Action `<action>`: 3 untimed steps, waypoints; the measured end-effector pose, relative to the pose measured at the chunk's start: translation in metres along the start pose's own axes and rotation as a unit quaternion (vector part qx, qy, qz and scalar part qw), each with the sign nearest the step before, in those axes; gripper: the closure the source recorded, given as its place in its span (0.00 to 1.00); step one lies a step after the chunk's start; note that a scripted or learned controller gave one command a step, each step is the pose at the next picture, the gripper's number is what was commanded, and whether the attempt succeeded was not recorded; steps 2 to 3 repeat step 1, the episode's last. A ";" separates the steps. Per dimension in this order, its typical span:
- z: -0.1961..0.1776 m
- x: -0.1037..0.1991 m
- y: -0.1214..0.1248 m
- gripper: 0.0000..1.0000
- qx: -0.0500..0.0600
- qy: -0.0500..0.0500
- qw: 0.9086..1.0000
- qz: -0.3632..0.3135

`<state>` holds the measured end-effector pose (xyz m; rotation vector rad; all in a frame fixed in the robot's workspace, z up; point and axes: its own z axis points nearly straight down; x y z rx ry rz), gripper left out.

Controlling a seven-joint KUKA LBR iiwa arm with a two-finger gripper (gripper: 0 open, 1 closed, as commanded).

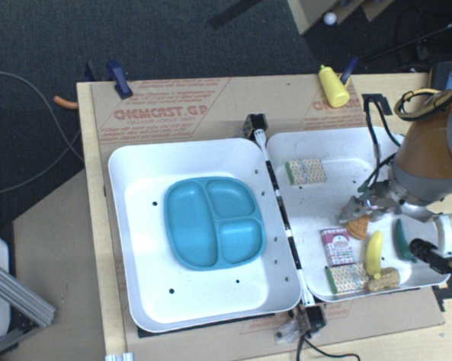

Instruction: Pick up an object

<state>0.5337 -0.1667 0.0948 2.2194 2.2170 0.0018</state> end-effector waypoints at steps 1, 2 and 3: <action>-0.090 0.085 0.015 1.00 0.001 0.001 1.000 -0.001; -0.090 0.085 0.015 1.00 0.001 0.001 1.000 -0.001; -0.090 0.085 0.015 1.00 0.001 0.001 1.000 -0.001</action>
